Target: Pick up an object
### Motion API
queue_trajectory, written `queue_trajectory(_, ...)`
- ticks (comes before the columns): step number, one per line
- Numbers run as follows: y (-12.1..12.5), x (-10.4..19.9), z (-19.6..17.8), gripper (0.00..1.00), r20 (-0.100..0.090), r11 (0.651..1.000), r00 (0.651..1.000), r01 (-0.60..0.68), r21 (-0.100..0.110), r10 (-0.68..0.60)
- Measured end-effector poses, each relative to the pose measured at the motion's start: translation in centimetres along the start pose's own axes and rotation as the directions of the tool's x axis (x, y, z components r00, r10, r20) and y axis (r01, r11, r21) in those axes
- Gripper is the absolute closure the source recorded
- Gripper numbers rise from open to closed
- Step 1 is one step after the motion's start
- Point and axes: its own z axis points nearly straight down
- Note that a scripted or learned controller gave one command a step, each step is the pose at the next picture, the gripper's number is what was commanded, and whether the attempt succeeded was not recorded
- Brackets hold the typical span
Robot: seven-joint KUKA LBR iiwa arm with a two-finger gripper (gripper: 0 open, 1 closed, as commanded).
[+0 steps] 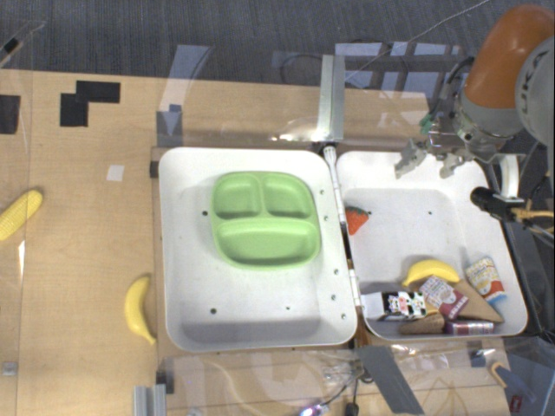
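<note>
The gripper (430, 160) hangs spread and empty over the right bin's (408, 232) far edge; the pile (447, 303) lies crowded in the near corner. A descent there may pinch several items or hit the wall.

Toy clutter (442, 302) heaped in right bin's (416, 224) near corner

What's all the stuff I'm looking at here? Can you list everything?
White bins: 2, white, side by side on the bench.
Divided plate: 1, green, middle of the left bin.
Strawberry toy: 1, red-orange, right bin near the divider.
Banana: 1, yellow, right bin, atop the near pile.
Small packets and boxes: several, mixed colours, right bin's near edge.
Loose banana: 1, yellow, bench left of the bins.
Corn cob: 1, yellow, bench's far left.
Arm: 1, grey and orange, upper right.
Gripper: 1, jaws open above the right bin's far edge, holding nothing.
</note>
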Motion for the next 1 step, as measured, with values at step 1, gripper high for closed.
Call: queue_trajectory(1, 1.40, -0.49, 9.07, 0.00, 0.000, 0.998, 0.998, 0.065, 0.000, -0.065)
